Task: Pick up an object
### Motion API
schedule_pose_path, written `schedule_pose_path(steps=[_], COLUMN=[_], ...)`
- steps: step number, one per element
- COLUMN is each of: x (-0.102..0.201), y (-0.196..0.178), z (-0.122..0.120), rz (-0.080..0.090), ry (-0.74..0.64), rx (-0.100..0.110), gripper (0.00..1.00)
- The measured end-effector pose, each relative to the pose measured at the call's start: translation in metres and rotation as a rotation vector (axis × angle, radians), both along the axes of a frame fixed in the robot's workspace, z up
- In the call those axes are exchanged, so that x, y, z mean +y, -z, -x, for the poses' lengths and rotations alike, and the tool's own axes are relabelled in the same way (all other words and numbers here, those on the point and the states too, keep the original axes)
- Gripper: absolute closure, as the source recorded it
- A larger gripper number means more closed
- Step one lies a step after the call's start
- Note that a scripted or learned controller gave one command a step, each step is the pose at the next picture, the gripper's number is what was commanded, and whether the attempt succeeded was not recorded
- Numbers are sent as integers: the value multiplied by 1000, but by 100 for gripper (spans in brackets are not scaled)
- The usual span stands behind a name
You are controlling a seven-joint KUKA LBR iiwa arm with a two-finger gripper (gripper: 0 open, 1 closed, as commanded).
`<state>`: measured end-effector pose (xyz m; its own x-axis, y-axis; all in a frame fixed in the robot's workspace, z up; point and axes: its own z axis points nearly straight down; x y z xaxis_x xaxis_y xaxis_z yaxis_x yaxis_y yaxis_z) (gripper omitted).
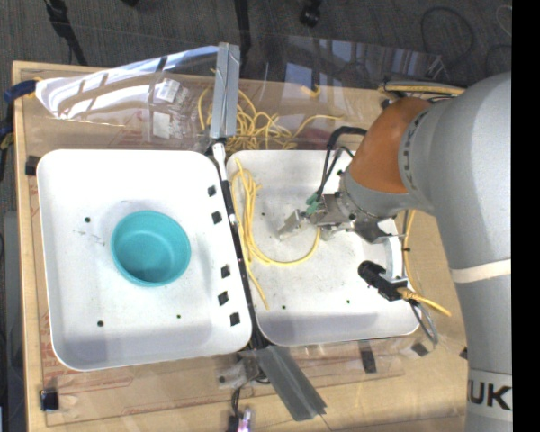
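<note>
A teal bowl (151,247) sits upright in the middle of the left white bin (72,331). My gripper (294,223) hangs low over the middle of the right white bin (342,327), pointing left, with the orange-banded wrist (382,160) behind it to the right. A loop of yellow cord (283,259) lies on the bin floor just under and left of the gripper. I see nothing held in the gripper.
A divider with black clips (227,241) runs between the two bins. More yellow cord (252,124) is tangled behind the bins, beside clear plastic sheeting (135,97). The large grey arm (468,214) covers the right bin's right side.
</note>
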<state>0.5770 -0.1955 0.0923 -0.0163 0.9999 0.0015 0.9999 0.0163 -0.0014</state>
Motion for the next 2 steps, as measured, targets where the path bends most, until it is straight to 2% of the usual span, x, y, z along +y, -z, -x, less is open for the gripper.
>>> schedule_pose_path(steps=[1,2], x=[-6,-5], y=[1,0], z=[31,1], rz=[-1,0], ry=[-24,-48], rx=[3,0], gripper=[0,0])
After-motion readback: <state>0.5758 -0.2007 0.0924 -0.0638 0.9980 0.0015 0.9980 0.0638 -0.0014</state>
